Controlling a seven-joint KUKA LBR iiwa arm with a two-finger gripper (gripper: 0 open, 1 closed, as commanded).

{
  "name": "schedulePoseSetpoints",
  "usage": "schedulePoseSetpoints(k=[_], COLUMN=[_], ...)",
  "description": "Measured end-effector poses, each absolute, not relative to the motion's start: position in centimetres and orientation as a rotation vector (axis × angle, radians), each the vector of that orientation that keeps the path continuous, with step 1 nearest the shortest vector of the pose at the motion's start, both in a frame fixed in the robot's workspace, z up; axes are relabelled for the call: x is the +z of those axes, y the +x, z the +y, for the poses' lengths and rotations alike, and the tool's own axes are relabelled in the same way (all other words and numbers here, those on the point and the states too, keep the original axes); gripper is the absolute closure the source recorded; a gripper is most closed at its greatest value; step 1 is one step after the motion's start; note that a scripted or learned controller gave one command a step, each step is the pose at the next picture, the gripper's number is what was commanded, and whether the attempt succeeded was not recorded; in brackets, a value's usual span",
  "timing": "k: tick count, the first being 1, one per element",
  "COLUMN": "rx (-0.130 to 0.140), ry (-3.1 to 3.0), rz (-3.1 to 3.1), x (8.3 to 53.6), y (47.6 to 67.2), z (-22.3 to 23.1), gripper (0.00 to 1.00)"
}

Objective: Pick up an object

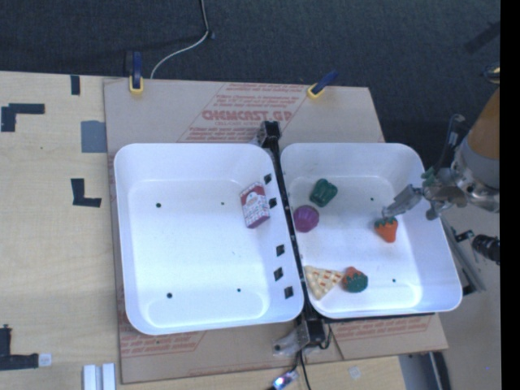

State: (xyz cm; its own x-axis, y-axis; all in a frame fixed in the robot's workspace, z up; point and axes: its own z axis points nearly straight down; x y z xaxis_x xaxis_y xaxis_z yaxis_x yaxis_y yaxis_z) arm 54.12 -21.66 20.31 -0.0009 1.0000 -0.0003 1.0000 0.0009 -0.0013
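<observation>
Red "CHEMCAST GP" lettering on brown board (244, 114) behind the bins, smaller print unreadable

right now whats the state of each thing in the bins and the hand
hand: low in right bin, over carrot
carrot: below the hand's tip
green pepper: loose, right bin
purple toy: loose, near divider
pizza slice: lying flat
strawberry: beside pizza
red carton: left bin, tilted

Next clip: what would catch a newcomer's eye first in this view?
Probably the grey arm's gripper reaching in from the right, low over the small orange carrot-like toy in the right white bin. Near it in that bin lie a green pepper toy, a purple round toy and a pizza-slice toy. The left white bin holds a red-and-white can by the divider.
</observation>
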Motion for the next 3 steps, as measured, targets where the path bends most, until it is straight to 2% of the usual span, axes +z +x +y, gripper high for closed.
schedulePoseSetpoints(k=[1,2,3], rx=[0.003,-0.001,-0.005], ry=[-2.220,-2.222,-2.213], rz=[-2.226,-2.228,-2.230], x=[7.8,9.7,8.6], y=[56.4,56.5,54.2], z=[-22.3,-22.4,-11.3], gripper=[0.00,1.00,1.00])
